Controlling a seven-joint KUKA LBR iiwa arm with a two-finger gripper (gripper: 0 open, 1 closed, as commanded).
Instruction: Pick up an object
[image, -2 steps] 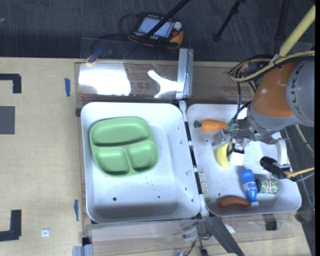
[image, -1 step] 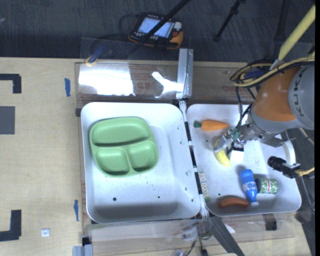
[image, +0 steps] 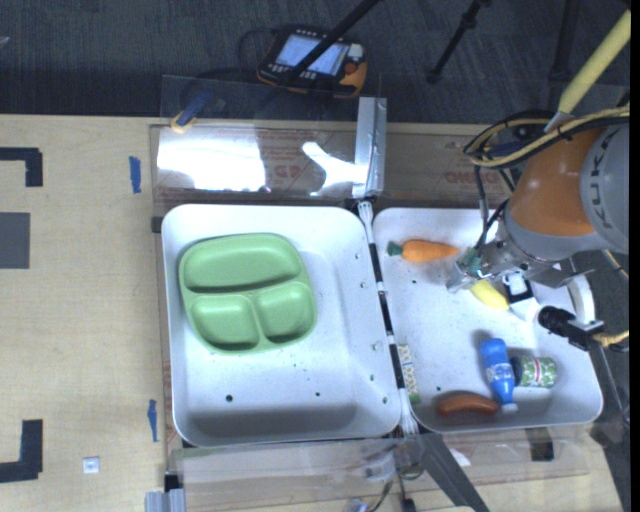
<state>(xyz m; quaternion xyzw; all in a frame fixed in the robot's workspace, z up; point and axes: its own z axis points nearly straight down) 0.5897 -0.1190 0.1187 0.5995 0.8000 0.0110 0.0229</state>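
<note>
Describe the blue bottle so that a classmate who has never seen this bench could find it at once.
Start at the right-hand white bin, the one the arm reaches into. Look to its near right corner, where the blue bottle lies between a brown sausage and a green-labelled can. It is the only blue thing in either bin.

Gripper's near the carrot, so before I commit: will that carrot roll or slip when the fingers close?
The carrot looks tapered and rounded, lying on its side, so it may roll on the right bin. It looks smooth, likely a light toy, and could squirt out.
</note>
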